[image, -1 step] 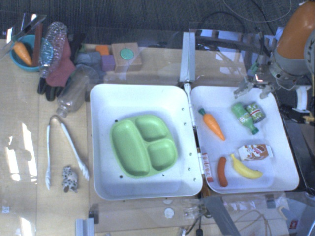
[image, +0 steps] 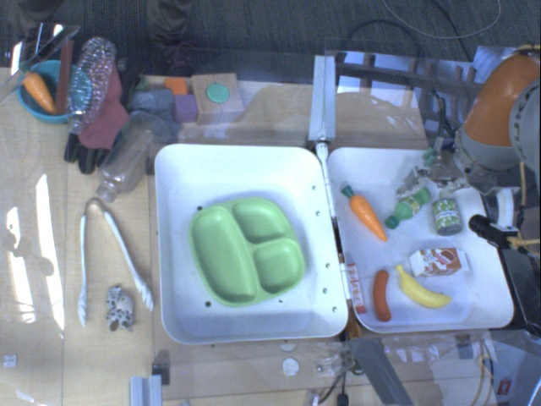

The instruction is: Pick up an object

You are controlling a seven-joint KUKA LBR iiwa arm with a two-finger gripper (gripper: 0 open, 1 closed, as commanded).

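Gripper [image: 431, 174] sits low over the far part of the right bin [image: 499, 315]. I can't tell whether it is released or grasping anything; the metal parts blur together from this angle.

Nearest candidate is the small green bottle [image: 409, 207], just beside the gripper on the near-left side, maybe touching it. Its long axis runs diagonally, cap end pointing toward the carrot [image: 365, 212]. I'd call that the pick target. A small green-labelled can [image: 447, 215] stands just right of the bottle and close to the gripper too, so it could get bumped or grabbed instead.

Rest of the right bin: carrot left of the bottle, lying diagonally; juice carton [image: 438, 262], banana [image: 422, 288] and sausage [image: 381, 294] toward the near side, well apart from the gripper.

Left bin [image: 173, 311] holds a green divided plate [image: 248, 249]. Tongs [image: 118, 256], a clear bottle [image: 125, 157] and a dark glove [image: 95, 125] lie on the bench outside, out of the way.
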